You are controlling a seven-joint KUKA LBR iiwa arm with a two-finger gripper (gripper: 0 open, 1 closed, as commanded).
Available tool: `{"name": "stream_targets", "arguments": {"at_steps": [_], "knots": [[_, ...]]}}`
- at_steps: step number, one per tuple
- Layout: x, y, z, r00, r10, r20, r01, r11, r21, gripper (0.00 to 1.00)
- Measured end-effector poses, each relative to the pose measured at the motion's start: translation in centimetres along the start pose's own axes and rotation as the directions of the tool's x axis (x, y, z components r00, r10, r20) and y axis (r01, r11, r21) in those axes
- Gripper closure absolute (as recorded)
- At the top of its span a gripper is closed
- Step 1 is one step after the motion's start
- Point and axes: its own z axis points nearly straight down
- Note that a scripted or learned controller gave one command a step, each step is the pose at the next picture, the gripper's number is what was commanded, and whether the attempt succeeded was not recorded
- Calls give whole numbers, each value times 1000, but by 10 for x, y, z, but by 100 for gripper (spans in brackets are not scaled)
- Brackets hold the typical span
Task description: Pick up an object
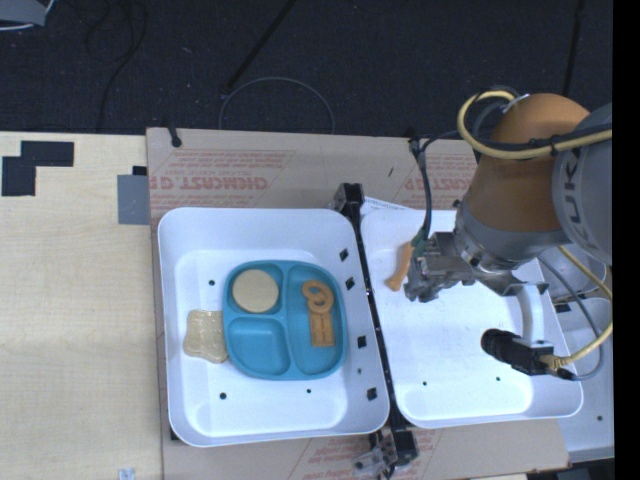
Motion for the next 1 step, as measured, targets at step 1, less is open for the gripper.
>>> {"name": "stream_targets", "arguments": {"at_steps": [1], "knots": [[51, -9, -5, 1000, 0, 0, 0, 1000, 0, 100]]}}
